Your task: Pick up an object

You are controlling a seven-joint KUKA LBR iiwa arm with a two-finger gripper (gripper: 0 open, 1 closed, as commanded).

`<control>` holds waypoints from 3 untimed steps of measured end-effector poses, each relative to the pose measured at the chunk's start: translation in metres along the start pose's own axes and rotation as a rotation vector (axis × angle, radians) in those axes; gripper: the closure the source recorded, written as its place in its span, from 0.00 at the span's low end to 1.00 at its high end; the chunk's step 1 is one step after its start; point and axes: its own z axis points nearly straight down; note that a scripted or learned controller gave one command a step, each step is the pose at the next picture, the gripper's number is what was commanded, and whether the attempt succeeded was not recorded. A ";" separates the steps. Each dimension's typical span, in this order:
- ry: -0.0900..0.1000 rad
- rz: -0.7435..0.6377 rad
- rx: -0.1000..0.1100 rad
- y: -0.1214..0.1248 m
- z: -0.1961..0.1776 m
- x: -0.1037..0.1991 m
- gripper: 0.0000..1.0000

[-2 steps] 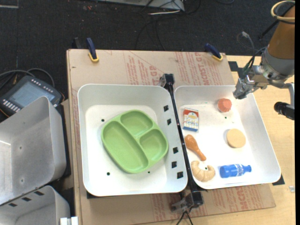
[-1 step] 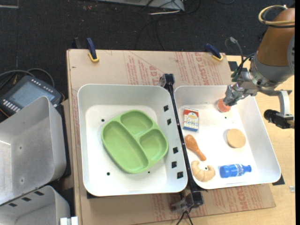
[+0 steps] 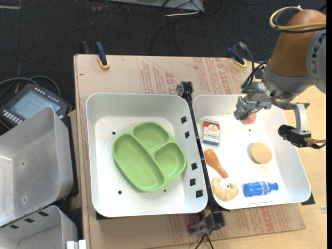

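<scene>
Croissant (image 3: 224, 190) and blue bottle (image 3: 260, 188) sit closest to the camera, at the near edge of the right bin (image 3: 293, 160), but the action is further back. Starting at the end effector (image 3: 248, 111): it's down low over the far part of the right bin, right on top of a small red-orange thing (image 3: 250, 119) that peeks out from under it. Can't tell what that thing is, and honestly can't tell how wide the end effector is spread or whether it has hold of anything, since the wrist blocks the view.

My guess is the red thing is the target. It looks small, rounded and smooth, probably a light plastic toy, so likely to squirt sideways if pinched off-centre. I'd go across its middle.

Working outward: a little white carton (image 3: 211, 132) with red and blue print lies just left of it, boxy and flat-sided, easy to take by its sides. Nearer is a drumstick (image 3: 216, 162), then a tan round bun (image 3: 261, 153) to the right. All look like hard glossy play food.

Left bin (image 3: 98, 113) holds a green divided plate (image 3: 149, 156), matte plastic with three sections. Both bins rest on a cardboard-covered surface (image 3: 140, 69).
</scene>
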 end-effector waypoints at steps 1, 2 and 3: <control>0.000 0.000 0.001 -0.015 -0.006 0.059 1.00; 0.000 0.000 0.003 -0.034 0.005 0.106 1.00; 0.000 0.000 0.003 -0.063 0.003 0.157 1.00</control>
